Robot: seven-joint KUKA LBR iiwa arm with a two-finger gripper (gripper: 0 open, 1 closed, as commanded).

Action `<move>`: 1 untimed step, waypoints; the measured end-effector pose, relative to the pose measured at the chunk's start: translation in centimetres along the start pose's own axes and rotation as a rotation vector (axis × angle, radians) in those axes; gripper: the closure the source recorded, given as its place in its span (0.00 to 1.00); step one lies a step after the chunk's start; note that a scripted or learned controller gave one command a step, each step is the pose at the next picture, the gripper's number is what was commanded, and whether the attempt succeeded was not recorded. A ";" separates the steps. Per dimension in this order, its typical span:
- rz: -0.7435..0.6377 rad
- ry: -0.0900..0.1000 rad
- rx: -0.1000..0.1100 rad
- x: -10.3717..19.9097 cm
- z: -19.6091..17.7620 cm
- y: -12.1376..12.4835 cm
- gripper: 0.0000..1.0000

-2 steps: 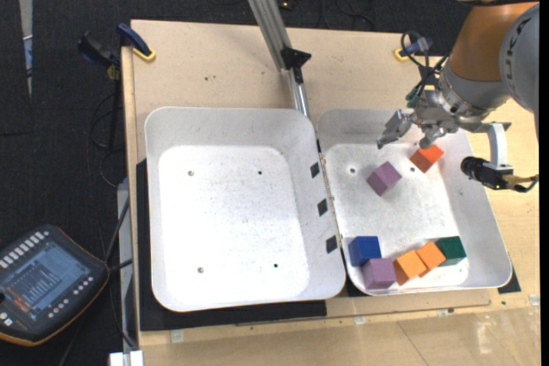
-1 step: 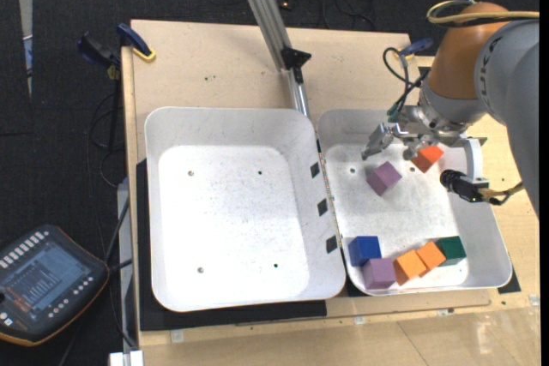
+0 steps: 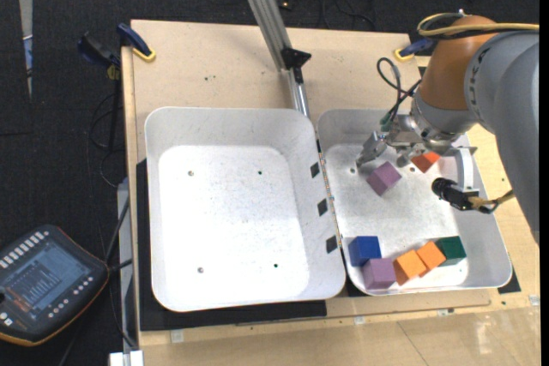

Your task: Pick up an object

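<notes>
Purple block point(image 3: 383, 177) tilted in right bin point(image 3: 489, 257), upper part, touching tips of end effector point(image 3: 381, 157). End effector spread cannot tell: fingers blurred against bin wall; block just below them, not clearly between. Orange block point(image 3: 425, 160) just right of end effector. Near bin's front edge: blue block point(image 3: 364, 249), second purple block point(image 3: 380, 272), second orange block point(image 3: 416, 261), green block point(image 3: 449, 250). Left bin point(image 3: 163, 133) beside, on tabletop point(image 3: 214, 64).

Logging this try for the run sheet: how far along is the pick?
Done: the gripper is down in the right bin, right at a purple block. In hand: nothing that I can confirm. Left: a clear grasp and lift. Blue, purple, orange and green blocks lie along the near edge.
</notes>
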State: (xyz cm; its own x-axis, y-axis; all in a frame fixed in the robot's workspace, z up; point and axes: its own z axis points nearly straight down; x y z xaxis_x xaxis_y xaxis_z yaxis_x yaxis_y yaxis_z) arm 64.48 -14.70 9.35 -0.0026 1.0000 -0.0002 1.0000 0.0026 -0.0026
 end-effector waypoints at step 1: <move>0.000 -0.001 -0.005 0.0 -1.3 0.1 1.00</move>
State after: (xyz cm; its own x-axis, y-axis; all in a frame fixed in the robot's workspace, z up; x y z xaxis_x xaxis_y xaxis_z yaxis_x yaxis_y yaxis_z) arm 64.63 -14.72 10.60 -0.0022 1.0000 -0.0014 1.0000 0.0022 0.0025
